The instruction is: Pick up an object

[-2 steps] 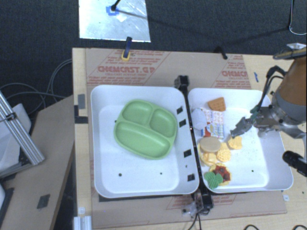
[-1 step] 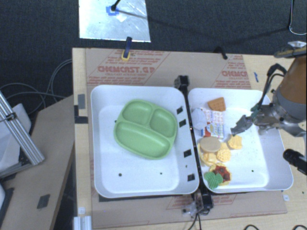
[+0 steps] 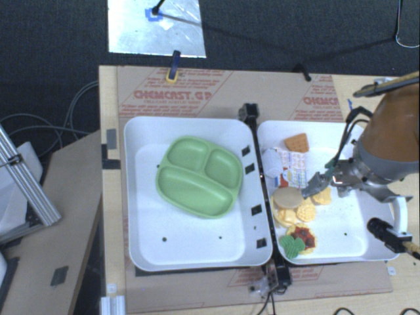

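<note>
Two shallow white bins sit side by side on a brown cardboard sheet at the middle of the frame. The left bin holds one item: a pale green divided plate with three compartments, lying flat and slightly turned, near the bin's centre. The right bin holds a cluster of small items along its left half: an orange cracker-like square at the upper part; below it a white printed packet with red and blue marks; below that a tan round disc; just beneath, touching it, yellow waffle-like pieces, with another yellow piece to the right; at the lower edge a red piece and a green leafy piece lying together. The arm enters from the right edge of the frame, its orange band above the grey wrist. The gripper points left and reaches low over the right bin, its tip just beside the tan disc and the yellow piece; whether it is wide, narrow or holding anything cannot be told from this angle. A silver sheet lies on the dark floor at the upper left, beyond the cardboard.
</note>
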